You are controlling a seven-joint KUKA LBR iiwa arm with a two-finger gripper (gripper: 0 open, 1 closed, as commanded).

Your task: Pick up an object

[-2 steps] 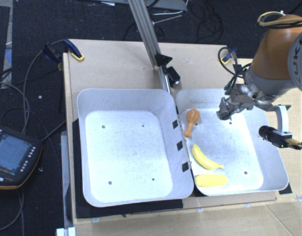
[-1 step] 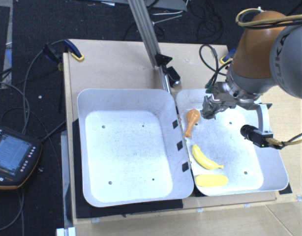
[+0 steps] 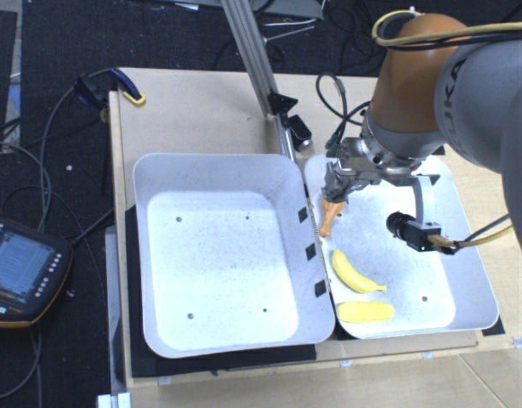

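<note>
While the arm reaches in from the right of the camera view, I log the following — one view, one entry.

Gripper [image 3: 337, 195]: one, low over the far-left corner of the right bin [image 3: 465, 262], directly above an orange carrot-like piece [image 3: 328, 218]. I judge the piece lies against the bin's left wall because loose items drift to the edges; that wall crowds any approach. I cannot tell the state of the hand, and I cannot tell whether it touches the piece.

Contents of right bin: three items. One orange piece, as above. One banana [image 3: 356, 274], curved, lying flat nearer the front. One pale yellow block [image 3: 365, 312], just in front of the banana, near the front-left corner.

Left bin [image 3: 150, 228]: one, white, shallow, nothing seen inside it.

Off-bench: one handheld pendant [image 3: 21, 269] — on the floor at left, cabled.
</note>
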